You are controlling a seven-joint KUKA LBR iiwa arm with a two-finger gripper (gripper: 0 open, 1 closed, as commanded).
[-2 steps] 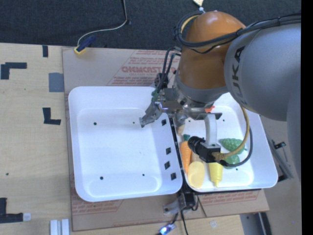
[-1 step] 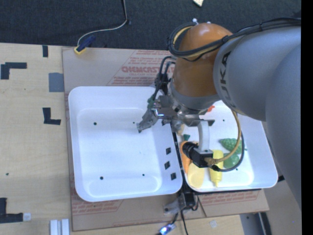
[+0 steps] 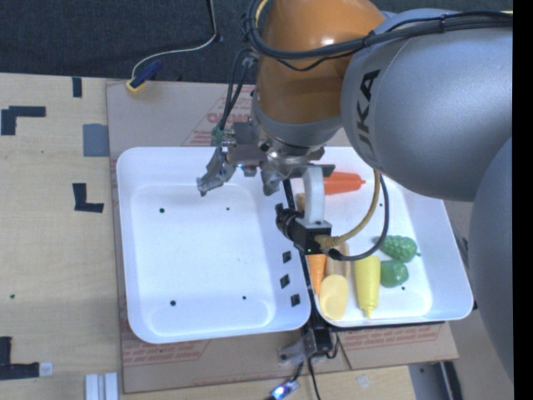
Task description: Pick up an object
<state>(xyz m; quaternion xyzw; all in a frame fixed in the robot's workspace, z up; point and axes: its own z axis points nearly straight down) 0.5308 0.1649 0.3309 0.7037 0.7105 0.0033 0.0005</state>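
Observation:
My gripper [image 3: 237, 182] hangs over the far part of the left white bin [image 3: 141, 307], under the orange wrist band. Its two fingers stand apart, open, with nothing between them. The right bin [image 3: 454, 294] holds the toys: an orange carrot [image 3: 343, 183] at the back, a green leafy piece [image 3: 398, 248] with a darker green piece [image 3: 392, 276] beside it, a yellow corn cob [image 3: 367, 284], a pale yellow cylinder [image 3: 333, 297] and a second orange piece [image 3: 316, 270] along the divider. The arm hides much of the right bin's back.
The grey arm covers the upper right of the view. The bins rest on a cardboard sheet [image 3: 158, 115] on the wooden bench. A blue and yellow plug with a cable [image 3: 143, 75] lies behind the left bin.

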